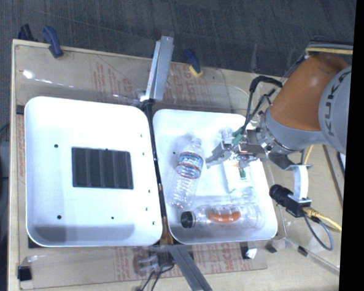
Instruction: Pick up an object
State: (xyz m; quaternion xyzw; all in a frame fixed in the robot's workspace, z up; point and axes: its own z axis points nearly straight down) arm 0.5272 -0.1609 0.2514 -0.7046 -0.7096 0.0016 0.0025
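Note:
My gripper (pixel 226 152) hangs over the upper right part of the right bin (pixel 166 125), reaching in from the right. Just below it lies a small white tube-like object (pixel 234 177) with green markings; whether the two touch is unclear. A clear water bottle (pixel 186 170) with a blue label lies slanted in the bin's left half. Along the bin's front wall lies another clear bottle (pixel 224 216) with a black cap and something orange inside.
The left bin (pixel 48 127) holds a dark ribbed rectangular pad (pixel 102 168). A metal bar (pixel 159 69) rises where the two bins meet at the back. Blue clamps (pixel 52 40) hold the bench's far edge. Cables and a black connector (pixel 286 197) hang right of the right bin.

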